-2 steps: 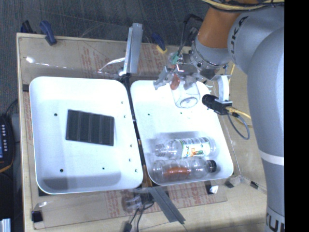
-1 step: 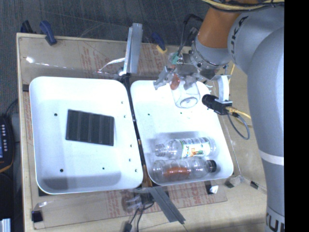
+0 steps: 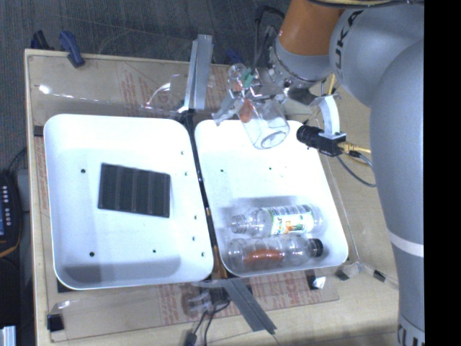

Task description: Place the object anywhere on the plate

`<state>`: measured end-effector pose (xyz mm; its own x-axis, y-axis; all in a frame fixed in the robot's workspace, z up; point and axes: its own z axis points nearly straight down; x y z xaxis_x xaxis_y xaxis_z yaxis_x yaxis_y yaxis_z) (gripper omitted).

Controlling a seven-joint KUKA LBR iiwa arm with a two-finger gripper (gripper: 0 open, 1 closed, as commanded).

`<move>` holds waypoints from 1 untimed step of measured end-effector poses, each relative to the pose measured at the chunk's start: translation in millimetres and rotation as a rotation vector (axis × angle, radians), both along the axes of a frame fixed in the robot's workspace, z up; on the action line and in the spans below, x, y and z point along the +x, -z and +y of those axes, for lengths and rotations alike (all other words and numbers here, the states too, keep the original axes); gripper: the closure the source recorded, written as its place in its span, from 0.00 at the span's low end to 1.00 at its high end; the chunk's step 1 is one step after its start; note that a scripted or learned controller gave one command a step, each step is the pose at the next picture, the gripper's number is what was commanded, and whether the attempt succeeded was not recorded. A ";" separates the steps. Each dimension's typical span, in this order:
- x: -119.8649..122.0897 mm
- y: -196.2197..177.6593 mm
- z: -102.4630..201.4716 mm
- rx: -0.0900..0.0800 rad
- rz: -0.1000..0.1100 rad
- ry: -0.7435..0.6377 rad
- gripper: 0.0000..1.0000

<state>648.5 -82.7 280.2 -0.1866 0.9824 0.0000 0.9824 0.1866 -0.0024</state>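
Observation:
A dark grey ribbed rectangular plate (image 3: 135, 190) lies flat in the left bin (image 3: 72, 139). My gripper (image 3: 252, 101) hangs over the far edge of the right bin (image 3: 238, 171), below the orange wrist band. A clear plastic cup (image 3: 265, 127) sits between its fingers, tilted, with its round rim facing down and toward the camera. The gripper is shut on the cup, which is raised off the bin floor. The cup is well to the right of the plate, across the divider between the bins.
Two clear plastic bottles lie side by side at the near end of the right bin, one with a label (image 3: 277, 220) and one with reddish contents (image 3: 274, 251). A metal bracket (image 3: 198, 71) stands at the far end between the bins. A black cable plug (image 3: 320, 139) juts beside the cup.

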 end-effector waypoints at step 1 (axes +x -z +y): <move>7.8 -11.4 31.8 0.000 0.001 -0.111 0.00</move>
<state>656.4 -50.8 291.6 -0.2942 0.9557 0.0000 0.9557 0.2942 -0.0037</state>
